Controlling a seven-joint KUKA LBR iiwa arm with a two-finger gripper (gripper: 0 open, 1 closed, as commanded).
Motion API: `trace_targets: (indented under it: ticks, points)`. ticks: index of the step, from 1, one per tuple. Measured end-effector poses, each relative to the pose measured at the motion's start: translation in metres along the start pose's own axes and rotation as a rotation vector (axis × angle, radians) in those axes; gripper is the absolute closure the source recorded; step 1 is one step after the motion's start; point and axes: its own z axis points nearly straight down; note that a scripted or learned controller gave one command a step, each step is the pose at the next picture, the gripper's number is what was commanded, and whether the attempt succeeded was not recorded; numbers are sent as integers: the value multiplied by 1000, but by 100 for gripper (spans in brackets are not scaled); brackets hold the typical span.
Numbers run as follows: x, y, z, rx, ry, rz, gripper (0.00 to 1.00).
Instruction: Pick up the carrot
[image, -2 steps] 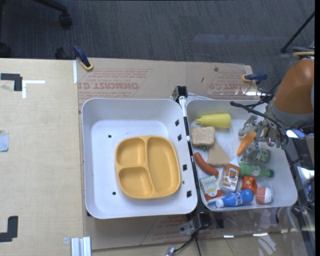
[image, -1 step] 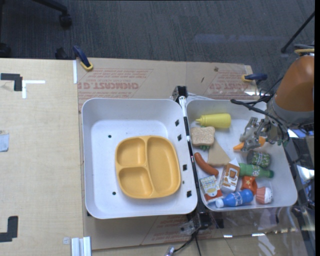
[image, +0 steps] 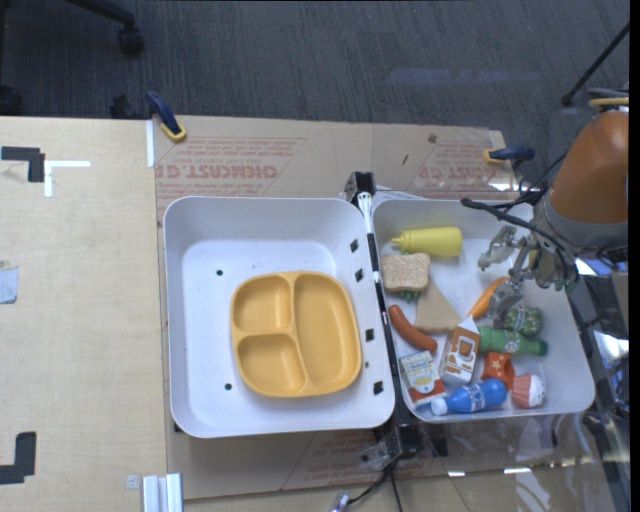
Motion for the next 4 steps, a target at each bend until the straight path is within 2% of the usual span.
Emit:
trace_targets:
  ticks: [1,2,3,4]
  points:
    - [-7,-21,10,0,4,299,0]
    - [-25,-18,9,1,3,553,0]
    - [-34,-17,9,1,3,597,0]
    - [-52,-14,10,1,3,758,0]
